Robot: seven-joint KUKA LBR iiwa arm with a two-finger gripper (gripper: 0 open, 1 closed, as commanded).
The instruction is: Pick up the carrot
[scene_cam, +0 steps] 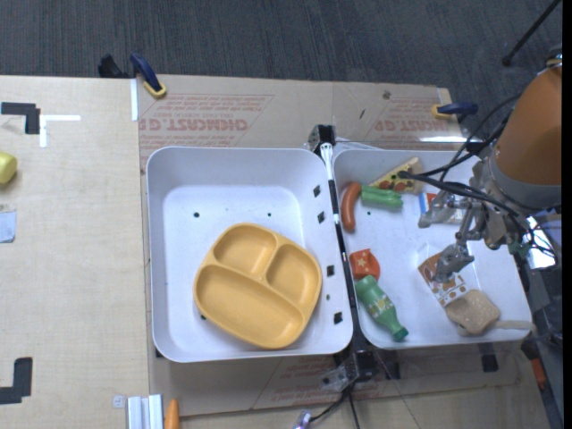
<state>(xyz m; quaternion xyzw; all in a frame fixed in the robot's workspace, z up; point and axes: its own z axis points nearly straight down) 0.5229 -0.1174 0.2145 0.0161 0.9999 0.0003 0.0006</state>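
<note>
where the claw [450, 262] hangs, its grip unreadable: right bin [509, 280] with carrot [349, 206], green bottle [382, 307]; left bin [170, 266] with yellow plate [257, 283].

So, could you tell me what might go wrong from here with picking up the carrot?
The carrot lies close along the right bin's left wall, leaving little room for the hand. The hand hangs over a packet, far from the carrot, and might grab that instead.
</note>
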